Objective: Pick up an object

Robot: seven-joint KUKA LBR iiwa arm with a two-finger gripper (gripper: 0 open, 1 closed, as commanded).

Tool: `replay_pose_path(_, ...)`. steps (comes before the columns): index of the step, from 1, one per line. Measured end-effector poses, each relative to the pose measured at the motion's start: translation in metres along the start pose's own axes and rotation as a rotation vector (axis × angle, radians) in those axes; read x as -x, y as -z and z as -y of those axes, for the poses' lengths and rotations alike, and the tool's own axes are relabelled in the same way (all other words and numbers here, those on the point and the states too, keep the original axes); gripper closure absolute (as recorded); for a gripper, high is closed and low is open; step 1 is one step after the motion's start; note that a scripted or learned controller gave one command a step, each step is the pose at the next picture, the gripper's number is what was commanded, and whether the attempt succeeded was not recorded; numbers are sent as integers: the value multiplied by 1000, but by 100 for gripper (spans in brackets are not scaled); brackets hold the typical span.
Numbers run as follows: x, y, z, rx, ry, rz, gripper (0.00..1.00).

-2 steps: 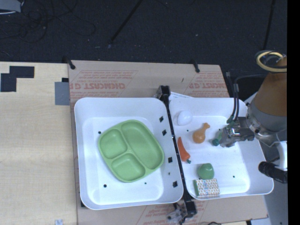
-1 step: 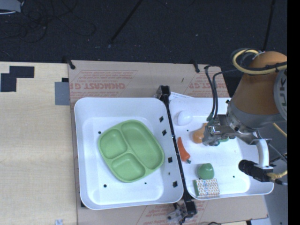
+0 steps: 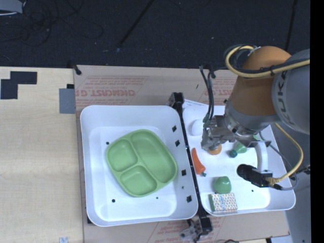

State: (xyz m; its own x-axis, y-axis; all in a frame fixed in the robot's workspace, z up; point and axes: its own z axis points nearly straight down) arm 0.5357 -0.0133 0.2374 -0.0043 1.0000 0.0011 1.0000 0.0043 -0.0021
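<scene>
— Where's the pincer (image 3: 212, 145)?
— Low in the right bin (image 3: 283, 199), near its left wall — right over an orange object (image 3: 216, 150).
— Spread or pinching?
— Can't tell. The green plate (image 3: 140, 162) fills the left bin (image 3: 96, 130).

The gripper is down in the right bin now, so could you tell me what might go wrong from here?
1. The gripper sits right over a small orange object, with a green piece close by; closing could nudge either away rather than grasp it.
2. Its black cables trail near the divider between the bins and might snag.
</scene>
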Motion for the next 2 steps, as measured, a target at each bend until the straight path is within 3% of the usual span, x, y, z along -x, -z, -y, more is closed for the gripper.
replay_pose_path(2, -102, 9, -17, -1, 1, 0, 100)
